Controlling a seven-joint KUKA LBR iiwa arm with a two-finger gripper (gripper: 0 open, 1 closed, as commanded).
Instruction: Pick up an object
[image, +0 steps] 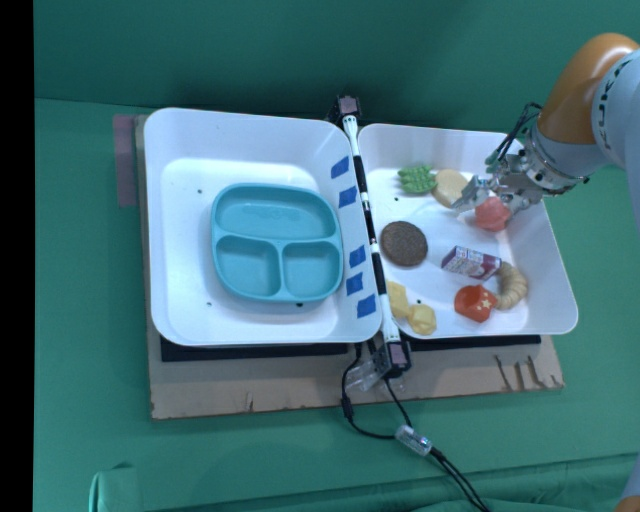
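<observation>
Arm (600, 90) reaches in from the right, gripper (490, 200) low over the upper part of the right bin (560, 300), right at a pinkish-red item (492, 214). That item sits under and against the gripper head; the slant hides whether it is between the jaws or just beside them, so grip state: cannot tell. Not calling it held. Step in hand, as I read it: descent/grasp attempt on the pinkish-red item, lift not yet shown. Other candidates in the same bin: green leafy piece (416, 179) and pale yellow piece (450, 185) just left of the gripper, brown round disc (404, 243) toward the divider, small purple-and-white carton (470, 262) lying on its side mid-bin, croissant-like pastry (513, 285) near the right wall, red tomato-like piece (475, 303) touching or almost touching the pastry, yellow pieces (412, 312) in the near left corner. Left bin (180, 140) holds a teal divided tray (275, 242), not relevant to the pick. Next move calls for: confirm closure on the pinkish-red item, then straight vertical lift, slow, clear of the pale yellow piece next to it. Risk, my estimate: rounded item may squirt out sideways if the jaws land off-centre; the neighbour is close enough to get nudged.
</observation>
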